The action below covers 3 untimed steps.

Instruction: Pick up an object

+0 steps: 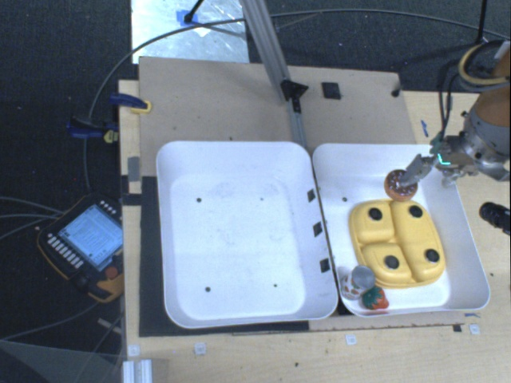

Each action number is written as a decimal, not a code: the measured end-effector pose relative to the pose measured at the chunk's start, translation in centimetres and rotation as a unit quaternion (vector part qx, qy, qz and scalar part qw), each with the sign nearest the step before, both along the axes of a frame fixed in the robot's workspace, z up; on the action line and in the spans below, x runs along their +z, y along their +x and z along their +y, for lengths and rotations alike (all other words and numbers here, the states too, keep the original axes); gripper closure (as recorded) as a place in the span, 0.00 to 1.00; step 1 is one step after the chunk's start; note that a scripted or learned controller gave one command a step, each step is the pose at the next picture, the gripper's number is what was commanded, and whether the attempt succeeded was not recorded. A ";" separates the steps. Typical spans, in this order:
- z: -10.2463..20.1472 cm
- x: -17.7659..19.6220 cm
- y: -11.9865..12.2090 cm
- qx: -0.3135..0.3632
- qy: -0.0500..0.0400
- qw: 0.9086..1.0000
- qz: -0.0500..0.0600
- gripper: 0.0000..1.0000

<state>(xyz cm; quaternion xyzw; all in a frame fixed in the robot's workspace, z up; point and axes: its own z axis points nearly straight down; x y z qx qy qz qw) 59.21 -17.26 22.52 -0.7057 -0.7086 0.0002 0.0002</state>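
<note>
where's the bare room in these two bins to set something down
The left bin offers a bare floor from wall to wall. In the right bin, a bare patch lies along its left wall, above the small items in the near corner. The rest is crowded: the yellow tray fills the middle, the brown piece and the hand sit behind it.

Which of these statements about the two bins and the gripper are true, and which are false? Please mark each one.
1. The yellow tray lies in the right bin. True.
2. The gripper is over the left bin. False: it is over the right bin, by the small brown object.
3. The yellow tray has four dark spots on top. True.
4. The small grey and red objects sit at the far edge of the right bin. False: they sit at its near left corner.
</note>
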 end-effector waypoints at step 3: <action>-1.0 -10.0 1.0 -0.002 -0.001 1.000 -0.003 0.00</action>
